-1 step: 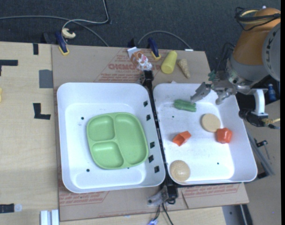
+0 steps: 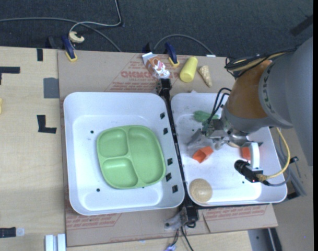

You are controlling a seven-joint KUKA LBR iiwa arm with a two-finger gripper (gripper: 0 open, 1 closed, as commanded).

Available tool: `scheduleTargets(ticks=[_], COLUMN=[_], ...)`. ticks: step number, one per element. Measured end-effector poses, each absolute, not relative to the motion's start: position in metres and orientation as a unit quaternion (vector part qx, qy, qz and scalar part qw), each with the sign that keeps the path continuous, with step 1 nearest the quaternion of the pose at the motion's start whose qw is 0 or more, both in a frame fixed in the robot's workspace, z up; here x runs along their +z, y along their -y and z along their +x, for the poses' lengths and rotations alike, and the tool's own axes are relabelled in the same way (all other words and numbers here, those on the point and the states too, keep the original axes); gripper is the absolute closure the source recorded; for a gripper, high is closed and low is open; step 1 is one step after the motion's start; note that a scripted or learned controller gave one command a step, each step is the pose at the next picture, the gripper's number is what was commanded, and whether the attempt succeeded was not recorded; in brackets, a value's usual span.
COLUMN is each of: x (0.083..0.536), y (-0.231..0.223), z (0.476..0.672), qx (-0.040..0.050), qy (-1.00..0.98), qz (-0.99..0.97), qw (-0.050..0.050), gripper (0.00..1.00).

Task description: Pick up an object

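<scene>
- A robotics lab bench: cardboard sheet [image 2: 138, 77] clamped under two white bins [image 2: 78, 140].
- Loose cables [image 2: 96, 22] and tape marks [image 2: 44, 123] surround it.

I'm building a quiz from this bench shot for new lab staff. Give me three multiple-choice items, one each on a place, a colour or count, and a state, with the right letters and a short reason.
1. Where does the green divided plate lie?
A. in the left bin
B. in the right bin
C. on the cardboard behind the bins

2. How many compartments does the plate have?
A. two
B. three
C. five

3. How does the round tan object stand to the gripper?
A. clamped between its fingers
B. lying apart from it near the right bin's front wall
C. resting on the plate

Answers:
1 A: the plate sits on the floor of the left bin.
2 B: ridges split it into three wells.
3 B: it lies alone in the right bin, nearer the front than the gripper, which is beside the orange piece.
</scene>
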State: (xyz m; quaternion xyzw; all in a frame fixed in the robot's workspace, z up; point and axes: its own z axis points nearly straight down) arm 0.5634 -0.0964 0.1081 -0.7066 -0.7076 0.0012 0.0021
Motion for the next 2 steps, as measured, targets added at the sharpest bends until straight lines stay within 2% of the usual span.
scheduleTargets(ticks=[1,2], x=[0.0864,0.0962], y=[0.0949,0.0947], z=[0.5485,0.5489], qx=[-0.0011,-0.0012], qy=[0.708,0.708], qz=[-0.707,-0.706], qw=[-0.002,-0.002], gripper=[0.0,1.0])
